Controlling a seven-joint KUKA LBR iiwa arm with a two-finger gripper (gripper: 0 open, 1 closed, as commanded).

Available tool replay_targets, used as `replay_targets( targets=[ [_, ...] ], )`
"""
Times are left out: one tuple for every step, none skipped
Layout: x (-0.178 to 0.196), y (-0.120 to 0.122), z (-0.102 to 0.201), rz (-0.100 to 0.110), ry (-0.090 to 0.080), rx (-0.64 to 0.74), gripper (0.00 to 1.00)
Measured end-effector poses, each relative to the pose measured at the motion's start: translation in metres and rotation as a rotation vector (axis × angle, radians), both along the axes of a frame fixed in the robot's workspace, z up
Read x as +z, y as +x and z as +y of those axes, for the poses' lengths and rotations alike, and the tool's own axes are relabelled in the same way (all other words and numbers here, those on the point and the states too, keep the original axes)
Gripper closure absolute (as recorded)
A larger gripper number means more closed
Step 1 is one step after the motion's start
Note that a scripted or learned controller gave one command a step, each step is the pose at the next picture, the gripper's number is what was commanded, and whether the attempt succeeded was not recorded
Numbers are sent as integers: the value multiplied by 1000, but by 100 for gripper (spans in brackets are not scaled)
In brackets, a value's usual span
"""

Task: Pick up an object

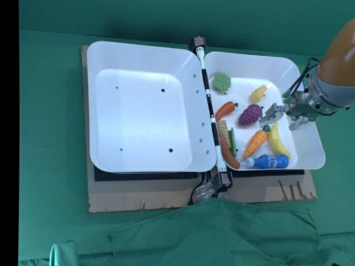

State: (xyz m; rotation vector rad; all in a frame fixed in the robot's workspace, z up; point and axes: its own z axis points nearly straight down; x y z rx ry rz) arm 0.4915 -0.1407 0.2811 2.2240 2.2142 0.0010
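The right bin (302, 79) holds several toy foods. Among them are a purple grape bunch (250, 114), a carrot (255, 143), a banana (277, 141), a blue bottle (268, 161), a yellow corn piece (258, 94), a red chili (224, 110) and a green bumpy fruit (221, 82). My gripper (284, 118) hangs over the right side of this bin, just above the banana's top end and to the right of the grapes. Its two fingers stand apart with nothing between them.
The left bin (144, 107) lies beside the right one, with a black-and-white divider rail (209, 107) between them. A sausage (229, 156) and a green pod (232, 140) lie along the right bin's left wall. Green cloth surrounds the bench.
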Motion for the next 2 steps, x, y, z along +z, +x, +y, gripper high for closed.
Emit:
replay_targets(
  targets=[
    [-94,37,-24,4,1,-1,0],
    [-77,38,-24,-7,-3,-3,100]
  ],
)
